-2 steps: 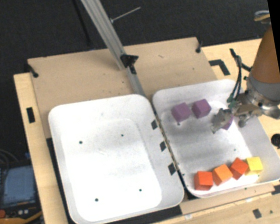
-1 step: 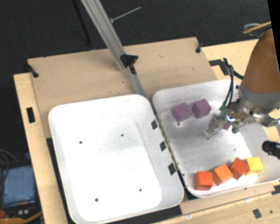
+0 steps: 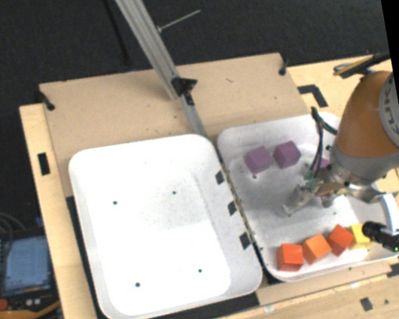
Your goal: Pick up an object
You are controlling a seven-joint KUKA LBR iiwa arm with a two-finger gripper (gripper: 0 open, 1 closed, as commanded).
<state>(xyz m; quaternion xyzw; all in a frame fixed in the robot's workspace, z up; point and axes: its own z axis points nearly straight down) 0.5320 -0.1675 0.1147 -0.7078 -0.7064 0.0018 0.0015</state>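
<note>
- Two purple blocks lie side by side at the far end of the right bin
- Three orange blocks and a yellow piece line its near wall
- Gripper hangs between both groups, fingers' spread impossible to tell, nothing seen held
- Left bin adjoins
</note>
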